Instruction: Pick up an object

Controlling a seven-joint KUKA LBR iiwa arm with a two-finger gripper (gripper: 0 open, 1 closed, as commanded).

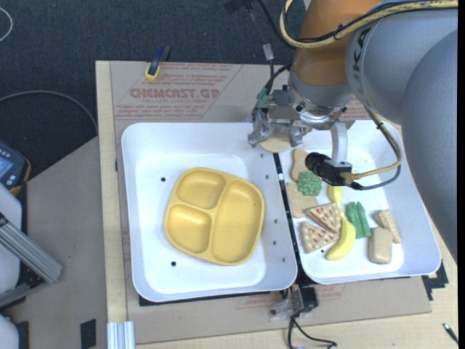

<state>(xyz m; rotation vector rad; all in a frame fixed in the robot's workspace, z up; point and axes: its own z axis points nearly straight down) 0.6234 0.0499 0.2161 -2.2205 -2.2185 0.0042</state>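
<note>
My gripper [278,131] hangs over the back left corner of the right bin [414,217], close to the divider between the two bins. A tan round piece [275,143] shows right under it, touching or nearly touching the gripper. Several toy foods lie in the right bin: a tan slice [298,163], a green broccoli [309,184], two sandwich triangles [325,216], a yellow banana [343,240], a green bean pod [358,219], a cracker [388,225] and a tan bread roll [379,249].
The left bin [142,195] holds a yellow divided plate [214,215]. A black cable connector [328,169] from the arm dangles over the foods. A blue and yellow clip [155,64] lies on the cardboard-covered bench [182,89] behind the bins.
</note>
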